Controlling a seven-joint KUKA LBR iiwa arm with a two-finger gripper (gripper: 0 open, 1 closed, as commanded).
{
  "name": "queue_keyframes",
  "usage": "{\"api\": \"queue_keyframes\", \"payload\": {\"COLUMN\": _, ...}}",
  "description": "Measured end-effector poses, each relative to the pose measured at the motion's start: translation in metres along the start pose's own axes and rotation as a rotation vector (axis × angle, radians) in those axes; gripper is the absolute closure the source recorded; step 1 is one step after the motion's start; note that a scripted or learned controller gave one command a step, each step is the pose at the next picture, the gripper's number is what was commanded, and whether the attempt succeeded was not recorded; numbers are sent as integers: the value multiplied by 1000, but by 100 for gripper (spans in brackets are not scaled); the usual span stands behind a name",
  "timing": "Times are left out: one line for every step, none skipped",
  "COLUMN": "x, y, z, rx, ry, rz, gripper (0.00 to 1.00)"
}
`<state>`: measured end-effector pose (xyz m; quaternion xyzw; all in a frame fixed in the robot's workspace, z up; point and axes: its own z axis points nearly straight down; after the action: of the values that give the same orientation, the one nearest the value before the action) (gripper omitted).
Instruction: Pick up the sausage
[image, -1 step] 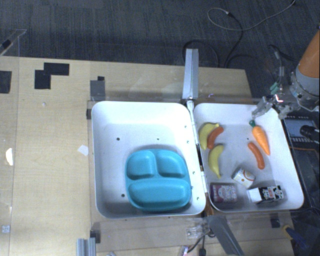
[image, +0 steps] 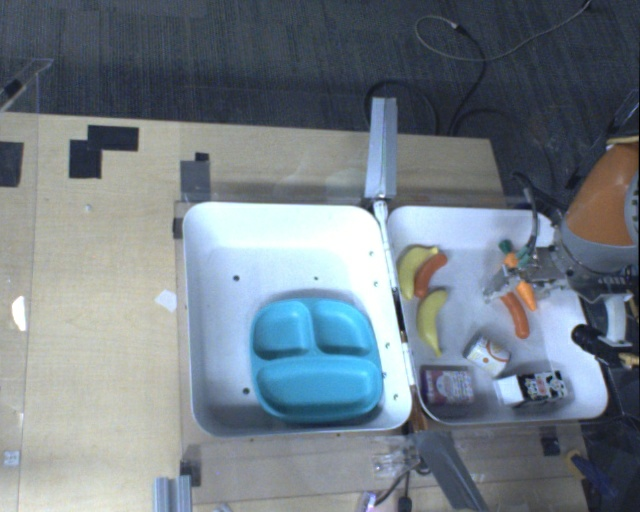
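Ok so your gripper (image: 521, 277) is sitting over the far-right part of the right bin (image: 560, 222), hanging off the grey arm (image: 590, 250) w/ the orange band (image: 603, 198) that comes in from the right edge. Tbh you can't tell from this angle if it's wide, narrow or holding anything, the metal bits just blur together. Right under it there's an orange carrot-looking thing (image: 518, 312) w/ a bit of green at the far end, lying more or less lengthwise near to far. It looks like it's touching the gripper or just beside it, can't say which.

The sausage (image: 431, 268) you're after is well apart from that, over on the left side of the same bin near the divider. It's the reddish curved one, lying at a slant on the bin floor, right against a banana (image: 411, 270) on its left. A 2nd banana (image: 431, 322) is just in front of it.

Along the near side of that bin you've got a small white and orange carton (image: 487, 354), a dark packet (image: 447, 385) and a white box w/ black print (image: 534, 387).

Left bin (image: 215, 300) has a blue divided plate (image: 316, 362) in the near half, and the whole lot sits on a light wood bench (image: 90, 350)
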<state>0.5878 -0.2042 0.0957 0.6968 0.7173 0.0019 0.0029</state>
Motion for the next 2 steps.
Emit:
{"api": "queue_keyframes", "payload": {"x": 2, "y": -44, "z": 6, "rx": -5, "ry": 1, "rz": 10, "gripper": 0}}
{"api": "queue_keyframes", "payload": {"x": 2, "y": -41, "z": -6, "rx": -12, "ry": 0, "rz": 8, "gripper": 100}}
